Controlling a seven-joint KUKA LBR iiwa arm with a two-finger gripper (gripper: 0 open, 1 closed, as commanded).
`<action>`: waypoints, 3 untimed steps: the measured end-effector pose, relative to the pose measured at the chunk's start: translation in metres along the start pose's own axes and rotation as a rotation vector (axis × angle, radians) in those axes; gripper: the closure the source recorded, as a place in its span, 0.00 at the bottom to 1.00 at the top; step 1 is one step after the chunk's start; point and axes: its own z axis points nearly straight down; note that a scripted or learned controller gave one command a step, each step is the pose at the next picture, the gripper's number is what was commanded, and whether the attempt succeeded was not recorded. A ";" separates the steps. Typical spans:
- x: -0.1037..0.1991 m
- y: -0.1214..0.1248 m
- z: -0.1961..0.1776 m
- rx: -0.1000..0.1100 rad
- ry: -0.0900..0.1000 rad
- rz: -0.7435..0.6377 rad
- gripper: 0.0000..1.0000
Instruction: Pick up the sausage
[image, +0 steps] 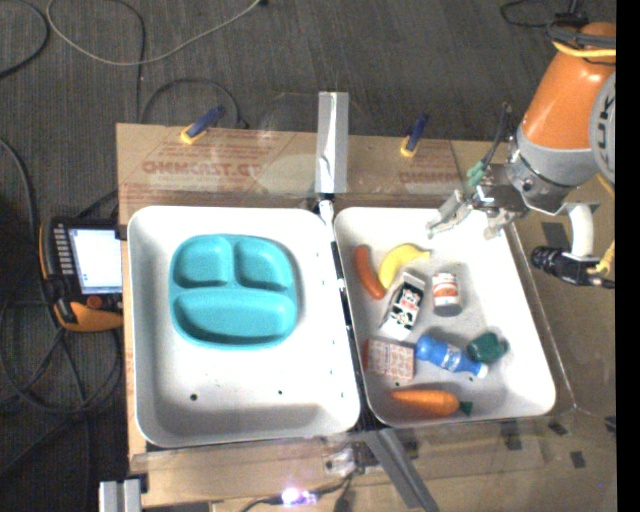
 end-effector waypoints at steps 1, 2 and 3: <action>0.075 0.049 0.067 0.000 -0.002 -0.002 0.00; 0.041 0.052 0.161 -0.011 -0.005 -0.032 0.00; 0.041 0.053 0.150 -0.012 -0.005 -0.032 1.00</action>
